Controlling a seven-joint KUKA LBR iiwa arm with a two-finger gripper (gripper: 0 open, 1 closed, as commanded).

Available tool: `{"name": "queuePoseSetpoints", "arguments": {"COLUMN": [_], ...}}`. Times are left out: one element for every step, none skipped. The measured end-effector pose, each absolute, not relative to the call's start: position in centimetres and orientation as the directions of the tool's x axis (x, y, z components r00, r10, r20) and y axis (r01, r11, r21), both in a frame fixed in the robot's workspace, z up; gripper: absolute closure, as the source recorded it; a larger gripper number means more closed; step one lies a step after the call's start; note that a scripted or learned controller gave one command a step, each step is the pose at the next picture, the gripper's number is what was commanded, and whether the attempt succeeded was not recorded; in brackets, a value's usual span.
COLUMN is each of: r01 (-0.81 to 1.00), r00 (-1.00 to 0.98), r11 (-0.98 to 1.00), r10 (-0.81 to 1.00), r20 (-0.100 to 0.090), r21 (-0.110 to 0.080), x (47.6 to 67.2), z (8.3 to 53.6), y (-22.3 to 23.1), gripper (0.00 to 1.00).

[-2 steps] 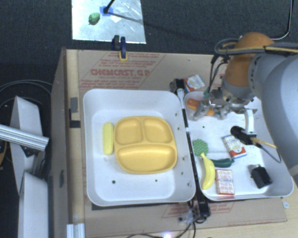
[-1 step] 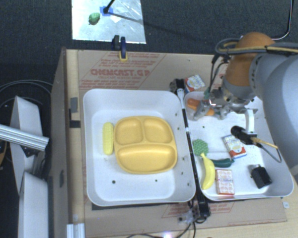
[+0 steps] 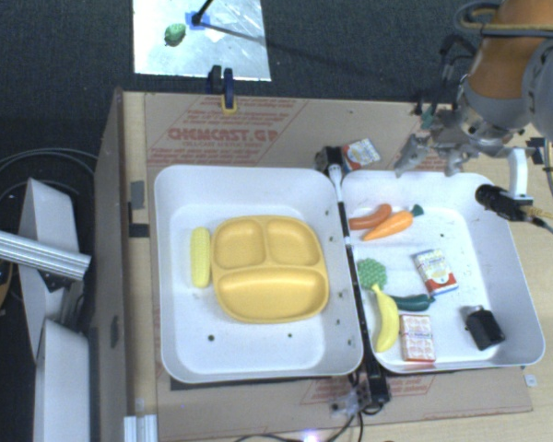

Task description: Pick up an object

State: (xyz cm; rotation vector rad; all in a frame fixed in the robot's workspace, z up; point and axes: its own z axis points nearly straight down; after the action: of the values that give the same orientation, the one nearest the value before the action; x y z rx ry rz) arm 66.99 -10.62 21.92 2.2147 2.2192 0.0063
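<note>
I see gripper [image 3: 430, 157] above right bin's [image 3: 516, 274] far rim, nothing between fingers | fingers apart, I think; view poor | carrot [image 3: 389, 226] far-left in right bin, banana [image 3: 384, 315] near-left | left bin [image 3: 180, 191]: yellow tray [image 3: 269, 269], corn [image 3: 200, 257]

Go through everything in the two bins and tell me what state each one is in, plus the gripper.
Yellow tray: upright, compartments bare, left bin.
Corn: lying flat beside the tray.
Carrot: lying flat, right bin.
Banana: lying flat.
Red carton: lying flat.
Black block: lying flat.
Gripper: above the right bin's far edge, holding nothing.
</note>
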Motion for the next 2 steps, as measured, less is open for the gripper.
{"name": "queuePoseSetpoints", "arguments": {"r01": [1.0, 1.0], "r00": [-0.001, -0.002], "r11": [0.001, 0.002], "r10": [1.0, 1.0], "r20": [0.0, 0.001], "r21": [0.002, -0.007], "x": [62.6, 66.5], "z": [8.4, 8.4], "y": [-8.3, -9.5], "gripper": [0.0, 0.0]}}
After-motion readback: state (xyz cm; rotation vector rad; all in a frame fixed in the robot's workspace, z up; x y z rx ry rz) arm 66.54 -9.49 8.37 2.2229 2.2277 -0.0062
